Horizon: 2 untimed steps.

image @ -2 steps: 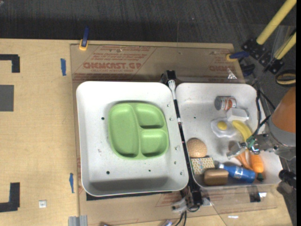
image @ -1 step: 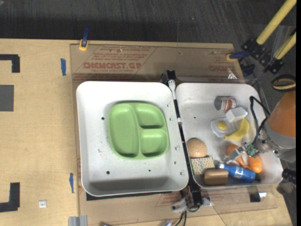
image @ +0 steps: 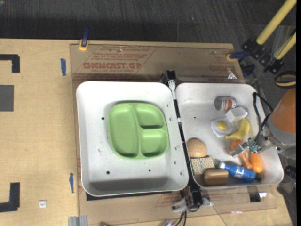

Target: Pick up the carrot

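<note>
The carrot [image: 255, 163] is a short orange piece lying near the right wall of the right bin [image: 197, 95], just above the end of a blue bottle [image: 240, 172]. My gripper [image: 248, 148] reaches in from the right and hovers low over the bin, just up and left of the carrot and close to it. A second small orange piece [image: 234, 145] lies at the gripper's left side. The arm's orange band [image: 286, 113] sits at the right edge of the view. Nothing can be seen held by the gripper.
The right bin is crowded: a can [image: 225, 102], a white cup [image: 237, 114], a yellow egg-like toy [image: 221, 125], a banana [image: 241, 130], a round bun [image: 197, 148], a cracker [image: 203, 164] and a brown block [image: 216, 176]. The left bin [image: 89, 126] holds a green divided plate [image: 138, 128].
</note>
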Tool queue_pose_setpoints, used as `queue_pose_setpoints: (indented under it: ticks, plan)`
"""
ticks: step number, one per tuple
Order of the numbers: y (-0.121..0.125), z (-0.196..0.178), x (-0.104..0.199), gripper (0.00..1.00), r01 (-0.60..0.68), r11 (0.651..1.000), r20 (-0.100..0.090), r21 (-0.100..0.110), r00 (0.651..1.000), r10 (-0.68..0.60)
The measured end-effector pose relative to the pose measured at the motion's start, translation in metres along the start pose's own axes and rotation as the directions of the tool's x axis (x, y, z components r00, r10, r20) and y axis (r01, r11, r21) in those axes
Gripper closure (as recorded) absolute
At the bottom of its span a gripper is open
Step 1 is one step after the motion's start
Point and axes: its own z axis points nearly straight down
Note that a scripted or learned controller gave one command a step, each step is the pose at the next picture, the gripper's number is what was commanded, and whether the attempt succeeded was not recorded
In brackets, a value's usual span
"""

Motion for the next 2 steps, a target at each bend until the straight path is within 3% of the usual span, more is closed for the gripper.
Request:
queue_pose_setpoints:
  ticks: [1, 2]
  plan:
    - [0.053, 0.009, 0.065, 1.0, -0.009, 1.0, -0.003, -0.004, 1.0, 0.008]
    - [0.057, 0.009, 0.076, 1.0, -0.301, 0.954, -0.001, -0.009, 0.954, 0.301]
